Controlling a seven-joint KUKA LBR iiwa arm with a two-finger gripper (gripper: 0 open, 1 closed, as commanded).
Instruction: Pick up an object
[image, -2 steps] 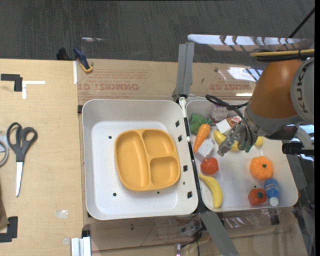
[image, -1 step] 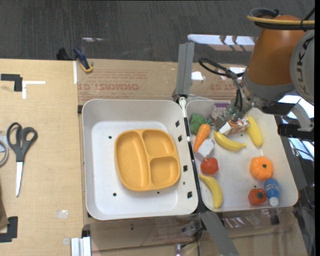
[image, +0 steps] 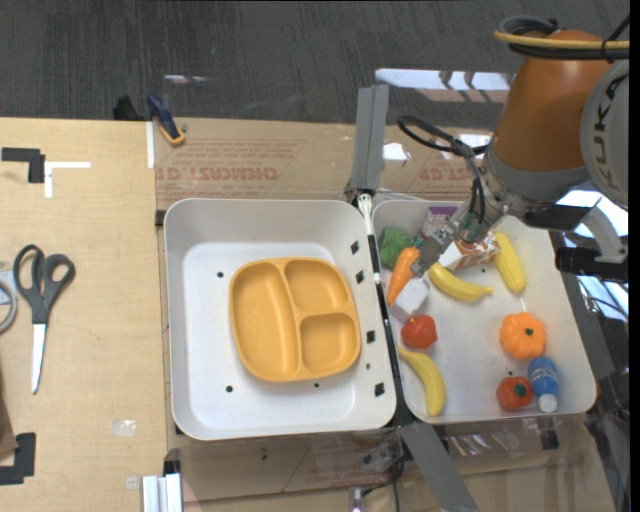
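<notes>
A: We log two white bins on the bench. The left bin (image: 190, 330) carries one yellow compartment tray (image: 296, 319), three wells, lying near its centre. The right bin (image: 570, 345) carries the loose items.

B: Our count for the right bin: three bananas, namely one (image: 459, 285) mid-bin toward the far edge, one (image: 510, 262) close to the far right corner, one (image: 428, 379) near the front left corner. One carrot (image: 402, 274) along the left wall. One tomato (image: 419, 331) just in front of the carrot. One large orange fruit (image: 522, 336) toward the right edge, one smaller orange-red piece (image: 514, 393) by the front right corner, touching a small blue-and-white bottle (image: 543, 384). One green item (image: 394, 243) in the far left corner.

A: Gripper (image: 447, 243)?

B: We see it low over the far half of the right bin, at a cluster of small boxy pieces (image: 470, 252) beside the first banana. We cannot tell how wide the gripper stands or whether anything is gripped; the wrist and cables cover it.

A: Crowding: carrot, green item and banana all lie close around that spot.

B: Off the bins, we note one pair of scissors (image: 40, 300) at the bench's left edge and a blue-handled tool (image: 164, 118) at the far edge.
</notes>
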